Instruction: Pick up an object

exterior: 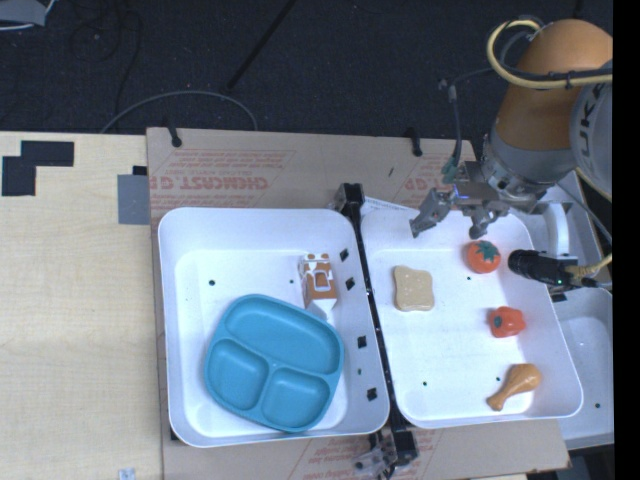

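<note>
Two white bins sit side by side on the table, on top of a sheet of cardboard. Biggest thing in view is the arm, coming in from the far right, grey with that orange band up top. Its hand hangs over the far edge of the right bin, fingers spread apart with nothing between them.

Left bin has a blue divided plate taking up most of its near half, tilted a bit. Just beyond the plate, touching its far right rim, is a small orange and white toy block thing; can't tell exactly what it is.

Right bin holds the pickable stuff. A tan slice of toy bread lies left of centre, nearest the hand but still apart from it. An orange-red tomato sits just right of the hand, near the far wall. A smaller red pepper-looking piece is on the right side, and a toy drumstick lies in the near right corner.
</note>
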You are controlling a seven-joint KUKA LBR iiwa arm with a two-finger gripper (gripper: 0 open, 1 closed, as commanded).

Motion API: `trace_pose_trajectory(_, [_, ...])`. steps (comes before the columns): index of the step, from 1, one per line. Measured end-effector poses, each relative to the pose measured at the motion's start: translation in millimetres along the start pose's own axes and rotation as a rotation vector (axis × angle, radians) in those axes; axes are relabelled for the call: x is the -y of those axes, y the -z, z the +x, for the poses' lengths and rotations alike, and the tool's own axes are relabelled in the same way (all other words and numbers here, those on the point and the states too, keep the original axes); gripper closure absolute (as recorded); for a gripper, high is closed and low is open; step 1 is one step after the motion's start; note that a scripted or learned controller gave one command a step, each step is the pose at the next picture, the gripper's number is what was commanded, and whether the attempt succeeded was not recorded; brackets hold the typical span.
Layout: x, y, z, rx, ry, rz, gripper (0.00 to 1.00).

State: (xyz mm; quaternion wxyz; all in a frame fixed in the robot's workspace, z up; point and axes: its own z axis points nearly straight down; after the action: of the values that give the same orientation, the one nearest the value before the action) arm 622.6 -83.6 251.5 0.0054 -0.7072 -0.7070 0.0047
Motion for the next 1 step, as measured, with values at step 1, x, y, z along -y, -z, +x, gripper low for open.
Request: trace_pose_trajectory(1, [-2.1, 7.5, -0.1, 0.001, 0.002, -0.013, 0.0])
